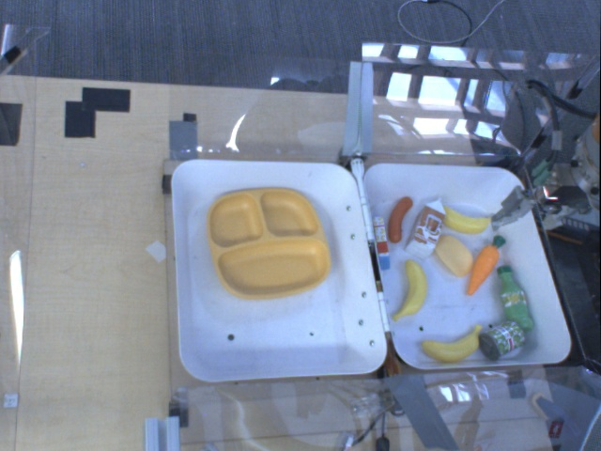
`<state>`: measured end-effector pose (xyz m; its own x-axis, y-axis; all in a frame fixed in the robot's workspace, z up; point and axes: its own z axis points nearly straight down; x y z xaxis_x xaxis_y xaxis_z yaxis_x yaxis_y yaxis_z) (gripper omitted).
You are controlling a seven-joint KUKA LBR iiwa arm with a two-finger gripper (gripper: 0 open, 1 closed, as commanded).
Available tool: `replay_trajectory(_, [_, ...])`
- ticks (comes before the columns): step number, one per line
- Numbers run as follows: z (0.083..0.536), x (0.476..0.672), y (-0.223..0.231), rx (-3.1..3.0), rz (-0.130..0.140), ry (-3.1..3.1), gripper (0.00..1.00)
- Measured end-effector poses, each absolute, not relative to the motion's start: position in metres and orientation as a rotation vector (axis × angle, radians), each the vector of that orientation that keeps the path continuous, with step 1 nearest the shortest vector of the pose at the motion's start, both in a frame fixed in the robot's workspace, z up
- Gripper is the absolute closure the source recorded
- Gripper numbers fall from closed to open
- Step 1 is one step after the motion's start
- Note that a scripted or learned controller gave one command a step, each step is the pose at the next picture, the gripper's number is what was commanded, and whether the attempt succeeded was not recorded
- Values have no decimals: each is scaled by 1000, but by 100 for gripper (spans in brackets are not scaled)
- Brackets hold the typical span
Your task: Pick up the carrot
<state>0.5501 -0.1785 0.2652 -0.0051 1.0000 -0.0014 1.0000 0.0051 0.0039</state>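
Note:
The orange carrot (483, 265) with a green top lies in the right bin (554, 280), tilted, its leafy end pointing up and right. My gripper (513, 207) hangs over the bin's upper right corner, just above and to the right of the carrot's green end and beside a yellow banana (467, 220). Nothing shows in the gripper's hold. The arm reaches in from the right edge.
The right bin also holds a red sausage (401, 219), a small carton (428, 228), a pale yellow fruit (454, 255), two more bananas (413, 289) (451, 347), a green bottle (514, 299) and a can (502, 339). A yellow divided plate (269, 242) sits in the left bin (197, 327).

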Motion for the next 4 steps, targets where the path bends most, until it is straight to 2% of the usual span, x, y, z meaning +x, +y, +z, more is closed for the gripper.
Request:
replay_trajectory(1, [205, 552, -203, 2399, 3, 2027, 0])
replay_trajectory(2, [94, 586, -184, 2354, 20, 2056, 0])
replay_trajectory(3, [143, 629, -149, 2368, 8, 2056, 0])
replay_trajectory(4, [102, 625, -169, 2269, 8, 2162, 0])
